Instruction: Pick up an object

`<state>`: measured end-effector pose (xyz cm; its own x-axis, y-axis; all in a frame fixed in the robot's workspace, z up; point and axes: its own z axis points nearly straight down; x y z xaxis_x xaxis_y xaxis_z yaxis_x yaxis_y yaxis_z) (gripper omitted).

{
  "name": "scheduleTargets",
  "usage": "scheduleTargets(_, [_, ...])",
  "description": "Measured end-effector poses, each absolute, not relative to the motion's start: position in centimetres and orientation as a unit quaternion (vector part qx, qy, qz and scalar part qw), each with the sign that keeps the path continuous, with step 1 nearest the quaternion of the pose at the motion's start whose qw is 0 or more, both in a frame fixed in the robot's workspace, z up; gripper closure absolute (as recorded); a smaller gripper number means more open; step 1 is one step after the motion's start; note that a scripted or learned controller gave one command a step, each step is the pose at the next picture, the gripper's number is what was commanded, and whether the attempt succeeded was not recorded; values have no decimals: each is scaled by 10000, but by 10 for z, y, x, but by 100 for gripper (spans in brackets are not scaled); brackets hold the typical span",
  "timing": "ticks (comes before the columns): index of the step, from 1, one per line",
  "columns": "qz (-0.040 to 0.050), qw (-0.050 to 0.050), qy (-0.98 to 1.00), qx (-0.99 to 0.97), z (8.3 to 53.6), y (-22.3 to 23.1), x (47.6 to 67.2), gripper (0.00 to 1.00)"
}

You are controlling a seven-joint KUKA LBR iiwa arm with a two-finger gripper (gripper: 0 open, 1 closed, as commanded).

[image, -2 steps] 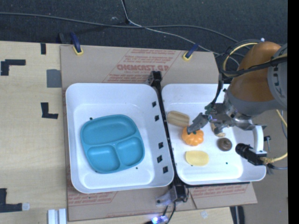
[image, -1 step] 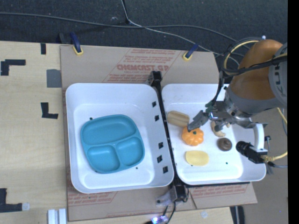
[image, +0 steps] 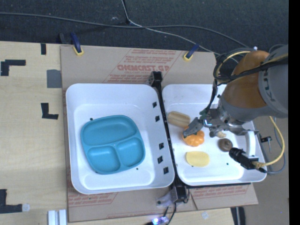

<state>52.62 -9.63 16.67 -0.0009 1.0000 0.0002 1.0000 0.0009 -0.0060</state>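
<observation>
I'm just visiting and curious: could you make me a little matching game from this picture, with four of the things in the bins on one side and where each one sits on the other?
Things:
1. blue divided plate
2. orange pumpkin-like toy
3. pale yellow flat piece
4. tan roll-shaped piece

Places:
A. right bin, nearest the front edge, below the orange toy
B. left bin, alone in the middle
C. right bin, right at the gripper's fingertips
D. right bin, close to the divider between the bins, above the orange toy

Pairs: 1-B, 2-C, 3-A, 4-D
</observation>
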Motion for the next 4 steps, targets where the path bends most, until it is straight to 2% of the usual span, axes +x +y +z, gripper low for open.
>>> scheduleTargets(2, [8, 1, -7076, -7067, 83, -95, 522, 0])
scheduleTargets(3, [6, -10, -7075, -7067, 95, -95, 523, 100])
scheduleTargets(4, [-6, -14, -7072, -7070, 147, -105, 526, 100])
